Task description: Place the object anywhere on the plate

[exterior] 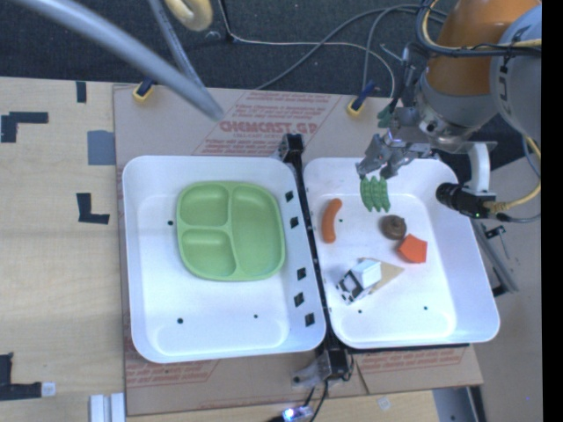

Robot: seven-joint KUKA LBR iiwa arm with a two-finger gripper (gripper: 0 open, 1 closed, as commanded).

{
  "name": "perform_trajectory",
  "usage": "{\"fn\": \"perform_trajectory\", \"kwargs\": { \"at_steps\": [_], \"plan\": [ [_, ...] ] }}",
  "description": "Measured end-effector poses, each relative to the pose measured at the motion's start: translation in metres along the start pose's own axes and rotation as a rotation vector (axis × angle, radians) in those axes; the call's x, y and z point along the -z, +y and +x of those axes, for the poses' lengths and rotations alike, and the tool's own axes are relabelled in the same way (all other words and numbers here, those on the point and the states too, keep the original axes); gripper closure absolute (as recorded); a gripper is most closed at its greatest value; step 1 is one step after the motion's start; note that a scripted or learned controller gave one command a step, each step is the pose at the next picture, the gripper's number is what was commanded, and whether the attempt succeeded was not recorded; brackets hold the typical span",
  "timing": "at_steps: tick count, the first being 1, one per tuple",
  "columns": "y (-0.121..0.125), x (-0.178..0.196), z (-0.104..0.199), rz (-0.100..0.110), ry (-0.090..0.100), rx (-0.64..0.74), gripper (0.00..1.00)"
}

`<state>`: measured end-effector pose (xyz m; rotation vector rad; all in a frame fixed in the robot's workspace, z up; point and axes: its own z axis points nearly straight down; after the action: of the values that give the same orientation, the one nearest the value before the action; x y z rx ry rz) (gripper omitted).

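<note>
Over the right-hand bin, the arm's gripper hangs just above a small green ridged toy, and from where I stand the toy's top seems to sit between the fingertips; I would call the claw clenched on it, though the toy may yet be resting on the bin floor. Taking the green divided plate in the left bin as the mark, that green toy lies well to its right, past the black divider. Nearer the plate, just across that divider, lies an orange sausage-shaped toy; farther right sit a brown round piece and an orange block, with a white wedge lower down. My reading is that the pick is in hand and the carry not yet begun. Next it needs a clean lift, a sweep left over the divider, and a release above any plate compartment.
</note>
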<state>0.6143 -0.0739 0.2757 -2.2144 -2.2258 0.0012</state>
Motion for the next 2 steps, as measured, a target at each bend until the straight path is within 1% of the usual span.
{"fn": "perform_trajectory", "kwargs": {
  "at_steps": [1,2],
  "plan": [
    [-0.013,-0.015,0.059,0.002,0.000,0.000,1.00],
    [-0.032,-0.026,0.100,0.002,-0.001,-0.001,1.00]
  ]
}}
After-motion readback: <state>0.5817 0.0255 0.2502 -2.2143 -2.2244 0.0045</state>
